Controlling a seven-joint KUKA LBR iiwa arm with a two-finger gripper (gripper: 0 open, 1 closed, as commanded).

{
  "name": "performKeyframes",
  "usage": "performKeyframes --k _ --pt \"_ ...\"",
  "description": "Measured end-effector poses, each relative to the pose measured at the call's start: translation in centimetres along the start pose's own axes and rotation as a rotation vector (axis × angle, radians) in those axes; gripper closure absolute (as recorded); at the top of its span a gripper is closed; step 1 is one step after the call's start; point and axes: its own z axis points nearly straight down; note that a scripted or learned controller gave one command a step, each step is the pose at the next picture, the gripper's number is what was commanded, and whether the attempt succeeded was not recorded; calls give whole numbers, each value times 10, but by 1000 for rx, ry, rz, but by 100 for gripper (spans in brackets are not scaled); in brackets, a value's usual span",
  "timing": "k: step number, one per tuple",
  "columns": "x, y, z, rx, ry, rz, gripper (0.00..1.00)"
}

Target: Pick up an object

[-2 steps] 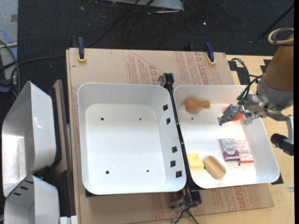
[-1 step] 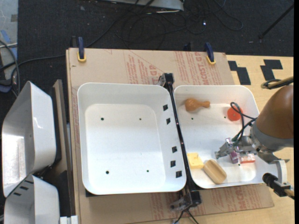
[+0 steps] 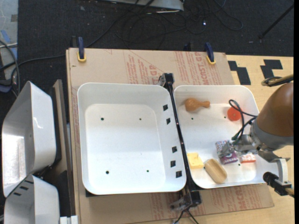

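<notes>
The arm [image 3: 275,120] reaches in from the right over the right bin [image 3: 212,91], and its claw [image 3: 227,149] sits low in the near part of that bin, right at a small purple packet [image 3: 228,158]. Whether the claw is released or clenched cannot be told, nor whether it touches the packet. Just left lies a yellow block [image 3: 195,161], with a tan bread-like roll [image 3: 216,170] nearer still. A red-and-white packet [image 3: 248,158] lies right of the claw. Farther back are a wooden pear-shaped piece [image 3: 195,105] and a red round object [image 3: 234,114]. The left bin [image 3: 126,91] stands beside it on the cardboard-covered bench [image 3: 140,64].
</notes>
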Motion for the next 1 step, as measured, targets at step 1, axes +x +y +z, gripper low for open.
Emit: performKeyframes --k 1 --pt "102 13 -95 -7 3 -15 100"
